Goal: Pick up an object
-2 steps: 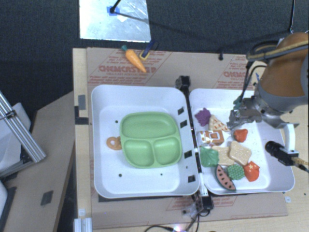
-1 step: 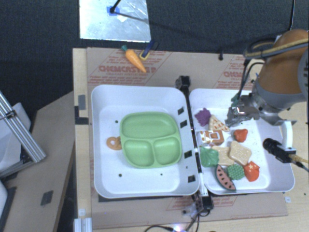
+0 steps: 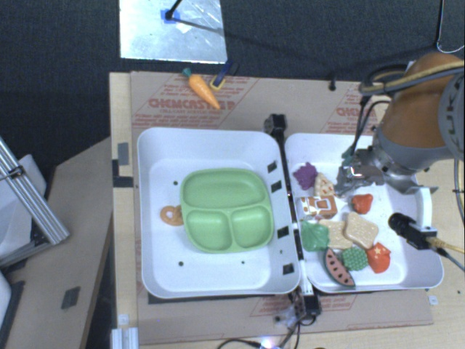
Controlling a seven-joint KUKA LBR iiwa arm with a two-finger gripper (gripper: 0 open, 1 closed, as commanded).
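Note:
My gripper (image 3: 352, 178) hangs over the back half of the right bin (image 3: 420, 267), reaching in from the right. Toy food lies under and around it: a purple grape bunch (image 3: 306, 174), a tan cookie piece (image 3: 324, 187), a red-and-white box (image 3: 320, 207) and a red tomato piece (image 3: 362, 203) just below the gripper. Further forward lie a green block (image 3: 314, 235), a bread slice (image 3: 360, 230), a watermelon slice (image 3: 339, 267), a green knobbly piece (image 3: 355, 257) and a red strawberry (image 3: 378, 257). Nothing shows between the gripper and the toys that tells of a hold.
The left bin (image 3: 156, 267) holds a green divided plate (image 3: 225, 209) and a small pretzel (image 3: 172, 215) at its left. An orange carrot (image 3: 203, 90) lies on the cardboard behind the bins. A silver sheet (image 3: 171, 20) sits at the far back. A black divider (image 3: 285, 195) separates the bins.

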